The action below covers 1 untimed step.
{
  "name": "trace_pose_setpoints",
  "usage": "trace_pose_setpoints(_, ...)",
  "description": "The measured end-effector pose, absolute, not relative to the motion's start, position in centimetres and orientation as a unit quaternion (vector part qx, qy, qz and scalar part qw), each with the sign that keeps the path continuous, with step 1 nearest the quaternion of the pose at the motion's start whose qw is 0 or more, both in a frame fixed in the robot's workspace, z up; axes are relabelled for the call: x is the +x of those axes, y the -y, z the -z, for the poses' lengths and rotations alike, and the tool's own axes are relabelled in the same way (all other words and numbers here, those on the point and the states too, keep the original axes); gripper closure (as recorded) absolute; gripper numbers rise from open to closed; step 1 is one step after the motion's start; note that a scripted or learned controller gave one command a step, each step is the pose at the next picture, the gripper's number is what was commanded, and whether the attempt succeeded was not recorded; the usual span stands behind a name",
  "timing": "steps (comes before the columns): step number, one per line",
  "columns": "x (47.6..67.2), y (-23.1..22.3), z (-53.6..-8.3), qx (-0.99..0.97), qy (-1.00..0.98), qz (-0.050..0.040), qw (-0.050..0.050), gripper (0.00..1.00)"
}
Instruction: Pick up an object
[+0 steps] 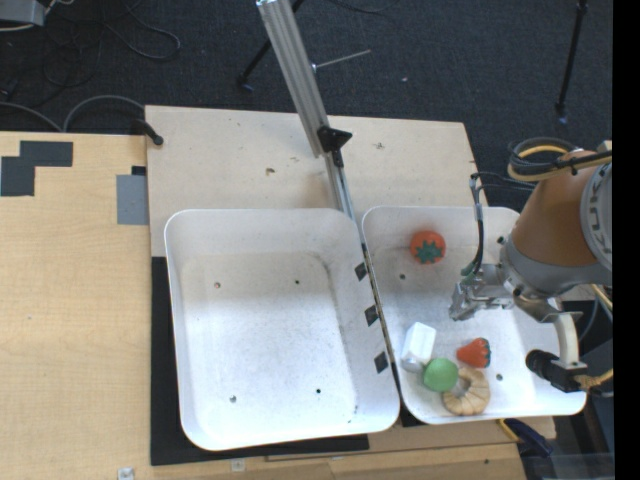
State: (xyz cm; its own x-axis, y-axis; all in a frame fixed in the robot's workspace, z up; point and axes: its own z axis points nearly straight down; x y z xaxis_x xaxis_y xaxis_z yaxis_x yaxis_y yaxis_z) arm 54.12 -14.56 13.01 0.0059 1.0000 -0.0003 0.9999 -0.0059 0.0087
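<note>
The right bin (395, 230) holds several small objects. A red tomato with a green top (427, 247) lies near its far side. A white block (418, 343), a green ball (439, 374), a red strawberry-like piece (474, 352) and a tan pastry-shaped piece (467, 396) cluster near its front. My gripper (466, 302) hangs low over the right bin, between the tomato and the strawberry piece, just above and left of the latter. I see nothing held between its fingers.
The left bin (185, 258) stands beside the right one, with black clips (372, 315) along the shared wall. A slanted metal rail (300, 78) rises behind the bins. The orange-banded arm (560, 228) covers the right bin's far right side.
</note>
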Motion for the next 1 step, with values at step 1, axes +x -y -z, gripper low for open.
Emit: trace_pose_setpoints(1,53.45,15.37,-18.01,0.71,-0.705,-0.0003,0.001,1.0)
